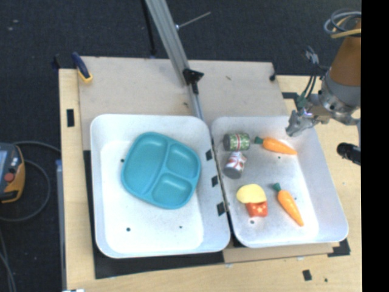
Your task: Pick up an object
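Camera view: nothing is picked up yet, so the whole job is left to do.

Biggest first: the left bin (109,236) holds a blue plate (161,170). The right bin (325,224) holds two carrots (280,145) (290,207), a yellow and red toy (253,200), a green can (237,141) and a silver can (234,163). The gripper (298,125) hangs over the right bin's far corner, near the top carrot, and I cannot tell if it is open or closed.
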`<state>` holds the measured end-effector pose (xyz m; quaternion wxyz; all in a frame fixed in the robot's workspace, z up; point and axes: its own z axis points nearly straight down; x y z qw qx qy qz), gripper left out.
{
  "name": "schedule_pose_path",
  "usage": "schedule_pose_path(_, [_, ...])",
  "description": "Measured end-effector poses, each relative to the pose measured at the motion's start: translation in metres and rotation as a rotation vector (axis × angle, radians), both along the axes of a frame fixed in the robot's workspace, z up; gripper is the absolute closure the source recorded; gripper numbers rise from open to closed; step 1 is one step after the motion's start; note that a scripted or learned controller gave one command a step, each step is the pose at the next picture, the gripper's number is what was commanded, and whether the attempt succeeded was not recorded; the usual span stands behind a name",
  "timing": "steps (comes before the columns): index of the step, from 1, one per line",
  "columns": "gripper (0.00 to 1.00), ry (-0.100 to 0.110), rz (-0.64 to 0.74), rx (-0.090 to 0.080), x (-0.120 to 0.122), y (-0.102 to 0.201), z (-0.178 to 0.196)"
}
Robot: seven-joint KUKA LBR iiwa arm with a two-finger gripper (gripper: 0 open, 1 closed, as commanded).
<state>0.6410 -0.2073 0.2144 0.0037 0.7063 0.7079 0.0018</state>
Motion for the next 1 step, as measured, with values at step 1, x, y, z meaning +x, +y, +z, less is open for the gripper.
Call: schedule_pose_path(1, [1.0,0.004,0.004,0.002,0.0101,0.0505,0.0003])
